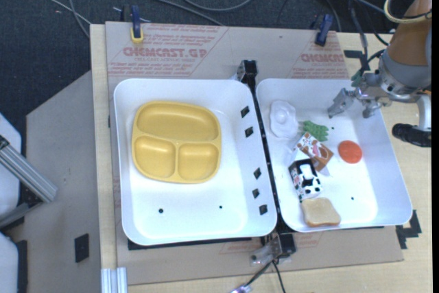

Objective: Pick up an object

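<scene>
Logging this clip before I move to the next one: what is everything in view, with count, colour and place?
bins: two, white, side by side on the bench
divided plate: one, yellow, left bin, upper part
white object: one, right bin, upper left
green item: one, right bin, below the pincer
orange ball: one, right bin, middle right
packet: one, red and white, right bin centre
cow-patterned toy: one, black and white, below the packet
bread slice: one, tan, right bin, near edge
clamps: two, blue, back edge of the board
arm: one, grey with orange band, right
pincer: one, open, over right bin's upper part
</scene>
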{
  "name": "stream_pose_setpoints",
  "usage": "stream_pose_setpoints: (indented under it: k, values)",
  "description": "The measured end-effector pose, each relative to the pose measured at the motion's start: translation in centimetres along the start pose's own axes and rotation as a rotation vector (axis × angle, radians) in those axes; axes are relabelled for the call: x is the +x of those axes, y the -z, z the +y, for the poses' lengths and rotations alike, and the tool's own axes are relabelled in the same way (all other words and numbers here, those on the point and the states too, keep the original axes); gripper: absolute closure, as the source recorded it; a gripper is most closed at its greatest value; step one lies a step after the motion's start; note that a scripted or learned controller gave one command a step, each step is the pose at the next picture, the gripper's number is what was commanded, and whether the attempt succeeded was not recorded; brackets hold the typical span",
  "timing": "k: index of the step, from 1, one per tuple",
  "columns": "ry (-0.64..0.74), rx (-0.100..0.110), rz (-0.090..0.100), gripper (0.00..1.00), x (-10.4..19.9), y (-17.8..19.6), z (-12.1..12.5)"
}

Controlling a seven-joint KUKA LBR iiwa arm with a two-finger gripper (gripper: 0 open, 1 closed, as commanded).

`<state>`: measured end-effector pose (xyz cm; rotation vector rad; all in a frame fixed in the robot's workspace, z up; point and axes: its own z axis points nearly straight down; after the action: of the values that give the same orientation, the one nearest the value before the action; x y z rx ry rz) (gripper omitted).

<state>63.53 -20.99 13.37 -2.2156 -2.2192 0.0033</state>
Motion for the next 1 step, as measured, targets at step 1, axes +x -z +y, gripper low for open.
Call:
stream_pose_setpoints:
  k: [1]
  values:
    - [0.0, 0.001, 0.0, 0.0, 0.09, -5.18, -0.05]
